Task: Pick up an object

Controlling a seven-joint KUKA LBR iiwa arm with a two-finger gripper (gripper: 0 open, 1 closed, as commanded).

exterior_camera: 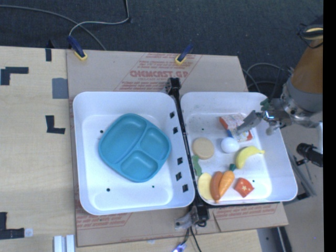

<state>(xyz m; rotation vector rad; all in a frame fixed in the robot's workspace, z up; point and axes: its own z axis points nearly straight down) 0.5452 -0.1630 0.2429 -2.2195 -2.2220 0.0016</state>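
Camera view: just under the gripper [244, 131], whose opening I cannot tell, the right bin [278, 156] holds a red-and-white packet [231, 123], white ball [229, 145], banana [249, 155], carrot [225, 181]; farther, the left bin [89, 140] holds a blue divided plate [135, 147].

Open floor in right bin [273, 156] beside crowded toys [226, 161].

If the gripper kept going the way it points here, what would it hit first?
Likely the white ball: the gripper slants down-left toward it, over the red-and-white packet. Depth is unclear.
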